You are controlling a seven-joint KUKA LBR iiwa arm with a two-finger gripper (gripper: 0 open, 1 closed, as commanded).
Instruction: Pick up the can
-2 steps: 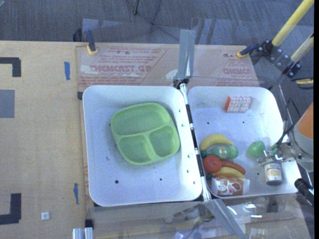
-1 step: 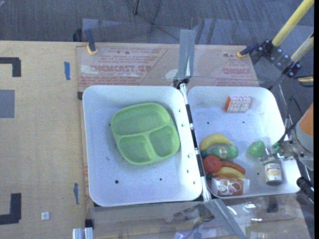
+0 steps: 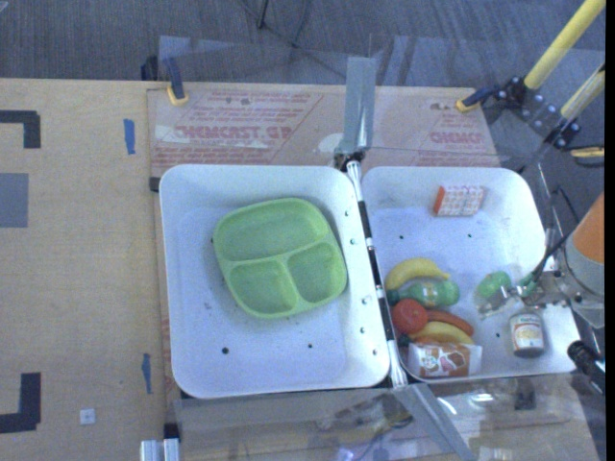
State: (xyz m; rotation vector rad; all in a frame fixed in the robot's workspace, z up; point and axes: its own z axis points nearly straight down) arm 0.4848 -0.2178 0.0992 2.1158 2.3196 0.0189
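Observation:
The can (image 3: 527,334) is small, with a silver top and an orange-brown label. It stands upright near the right wall of the right bin (image 3: 500,185), toward the front. My gripper (image 3: 534,294) reaches in from the right edge and sits just behind and above the can, close to a green fruit (image 3: 494,285). Nothing shows in its grasp. The arm's orange band (image 3: 594,236) shows at the right edge.
The right bin also holds an orange and white box (image 3: 458,200), a banana (image 3: 416,273), a red tomato (image 3: 409,316), a second yellow piece (image 3: 444,333) and a packet (image 3: 443,359). In the left bin (image 3: 192,344) lies a green divided plate (image 3: 280,255).

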